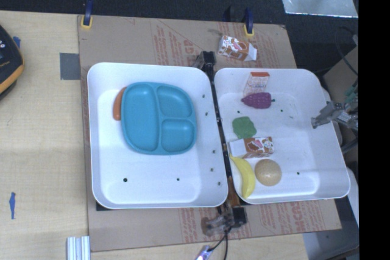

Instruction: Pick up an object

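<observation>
The tabletop (42,149) carries a cardboard sheet (146,39) on which two shallow white bins sit side by side, touching along their inner edges. The left bin (152,189) holds a blue divided plate (159,117), with an orange object (116,104) peeking out from under its left edge. The right bin (304,149) holds the smaller things: a yellow banana (245,175) at the near left corner, a tan round item (267,172) just beside it, a small printed carton (258,145) above those, a green piece (244,126), a purple grape cluster (256,100), and a white and orange box (258,80) near the far wall. Another printed packet (236,49) lies on the cardboard beyond the bins. The claw (323,119) hovers over the right bin's right side, well apart from the objects, grasping nothing, its fingers released.
</observation>
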